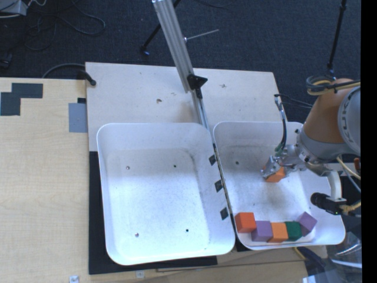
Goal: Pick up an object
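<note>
Inspector: State of the claw?

Operator: I see it clamped on a small orange block, over the right bin. I judge the lift is in hand; next I need a straight rise with the grip kept.

Inspector: Surroundings?

Operator: Blocky pieces lie along that bin's near wall: an orange cube, purple block, a second orange cube, green block, purple cube. Matte, hard-edged. The left bin is smooth white plastic on the counter.

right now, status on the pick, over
End effector over right bin, shut on small orange block. Five more blocks along that bin's near wall. Nothing in the way.
</note>
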`<action>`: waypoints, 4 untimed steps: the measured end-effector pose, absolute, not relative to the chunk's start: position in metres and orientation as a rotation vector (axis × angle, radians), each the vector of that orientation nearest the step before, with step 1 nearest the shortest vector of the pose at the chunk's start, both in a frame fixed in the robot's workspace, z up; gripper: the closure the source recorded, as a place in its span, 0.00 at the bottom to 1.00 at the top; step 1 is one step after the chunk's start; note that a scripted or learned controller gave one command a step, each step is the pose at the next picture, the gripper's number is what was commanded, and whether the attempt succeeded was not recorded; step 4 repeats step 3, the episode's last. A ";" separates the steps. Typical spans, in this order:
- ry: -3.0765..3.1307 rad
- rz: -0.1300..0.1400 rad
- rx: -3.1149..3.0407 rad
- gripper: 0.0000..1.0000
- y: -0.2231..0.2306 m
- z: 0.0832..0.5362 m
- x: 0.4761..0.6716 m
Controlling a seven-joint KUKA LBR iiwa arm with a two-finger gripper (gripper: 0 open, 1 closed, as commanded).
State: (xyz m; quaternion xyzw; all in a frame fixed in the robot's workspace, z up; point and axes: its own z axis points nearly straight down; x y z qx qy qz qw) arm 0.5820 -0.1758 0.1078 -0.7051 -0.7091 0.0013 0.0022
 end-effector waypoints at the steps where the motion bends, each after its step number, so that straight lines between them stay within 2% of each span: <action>1: -2.229 -0.007 -2.218 1.00 -0.129 0.177 0.607; 2: -2.223 0.004 -2.215 0.00 -0.131 0.173 0.605; 3: -2.224 0.001 -2.220 0.00 -0.108 0.090 0.592; 4: -2.224 0.001 -2.220 0.00 -0.108 0.090 0.592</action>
